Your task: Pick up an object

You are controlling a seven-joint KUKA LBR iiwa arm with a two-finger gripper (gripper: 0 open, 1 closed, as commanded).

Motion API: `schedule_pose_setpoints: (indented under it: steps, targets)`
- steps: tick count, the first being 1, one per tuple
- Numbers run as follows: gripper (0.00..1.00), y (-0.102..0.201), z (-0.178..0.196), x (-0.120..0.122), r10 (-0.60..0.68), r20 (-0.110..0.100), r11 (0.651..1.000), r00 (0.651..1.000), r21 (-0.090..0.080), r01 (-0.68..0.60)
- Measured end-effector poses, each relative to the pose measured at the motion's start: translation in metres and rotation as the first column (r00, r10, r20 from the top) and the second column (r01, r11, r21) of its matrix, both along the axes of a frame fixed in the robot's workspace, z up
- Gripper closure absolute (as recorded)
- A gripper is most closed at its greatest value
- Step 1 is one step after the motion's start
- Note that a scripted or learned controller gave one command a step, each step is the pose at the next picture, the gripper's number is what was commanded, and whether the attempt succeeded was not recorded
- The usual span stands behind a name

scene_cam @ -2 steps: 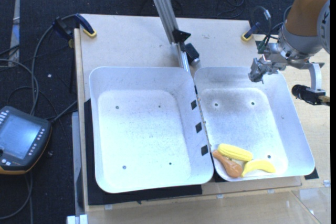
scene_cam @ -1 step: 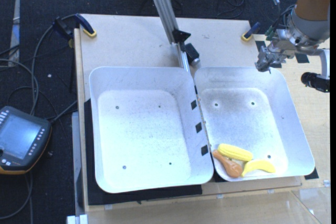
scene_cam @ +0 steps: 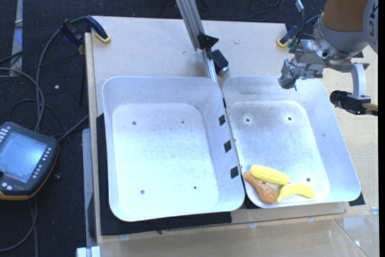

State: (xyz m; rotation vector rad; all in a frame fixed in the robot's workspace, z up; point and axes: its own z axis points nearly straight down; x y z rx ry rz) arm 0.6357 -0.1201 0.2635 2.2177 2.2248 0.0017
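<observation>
Three small items lie together in the right bin near its front edge: a yellow corn-like piece, an orange piece just below it, and a yellow banana to their right. My gripper hangs above the far edge of the right bin, well away from these items, with nothing seen in it. Its fingers are too small and dark to read.
The left bin sits beside the right one. A slanted metal rail runs from the top of the view down to the seam between the bins. Yellow clamps hold the bench's far corners. A pendant lies at the left.
</observation>
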Motion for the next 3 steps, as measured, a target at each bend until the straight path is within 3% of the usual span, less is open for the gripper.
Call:
schedule_pose_setpoints:
  steps: [3]
  targets:
    - [1.0, 0.155, -0.02, -0.047, 0.002, -0.001, 1.0, 1.0, 0.001, -0.002]
